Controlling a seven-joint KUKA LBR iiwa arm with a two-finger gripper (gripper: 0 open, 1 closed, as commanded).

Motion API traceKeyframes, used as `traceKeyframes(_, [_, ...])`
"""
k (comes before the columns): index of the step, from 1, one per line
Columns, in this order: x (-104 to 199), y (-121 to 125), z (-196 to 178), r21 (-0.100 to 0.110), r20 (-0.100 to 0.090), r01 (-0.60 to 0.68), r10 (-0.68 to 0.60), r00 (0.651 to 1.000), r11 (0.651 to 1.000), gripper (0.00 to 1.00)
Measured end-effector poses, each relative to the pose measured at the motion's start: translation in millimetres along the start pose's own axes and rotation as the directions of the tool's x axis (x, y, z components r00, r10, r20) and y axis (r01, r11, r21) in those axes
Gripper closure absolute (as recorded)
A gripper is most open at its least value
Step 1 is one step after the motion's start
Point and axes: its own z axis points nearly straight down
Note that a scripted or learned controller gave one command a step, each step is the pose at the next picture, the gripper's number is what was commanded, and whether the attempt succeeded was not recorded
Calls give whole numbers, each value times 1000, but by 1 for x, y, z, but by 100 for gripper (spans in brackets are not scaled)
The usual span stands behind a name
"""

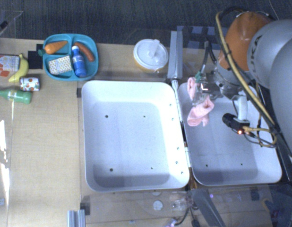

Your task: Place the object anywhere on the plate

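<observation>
Bench (42, 150) bears two bins; gripper (201, 90) perhaps touching pink cloth (201, 113).

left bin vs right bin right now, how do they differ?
The left bin shows a bare white floor; the right bin has a pink cloth at its upper left corner. The arm hangs over the right bin's top end, with the gripper by the cloth; nothing reaches over the left bin. Both are shallow, white and round-cornered.

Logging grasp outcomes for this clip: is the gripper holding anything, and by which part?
The gripper appears to hold the pink cloth-like object by its upper end; the rest hangs down over the right bin.
</observation>
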Motion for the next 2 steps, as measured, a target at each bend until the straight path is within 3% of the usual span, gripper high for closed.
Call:
traceKeyframes(1, [2, 1, -40, -1, -1, 10, -10, 1000, 1000, 100])
traceKeyframes(2, [52, -12, -33, 1, -2, 401, -401, 916, 916, 100])
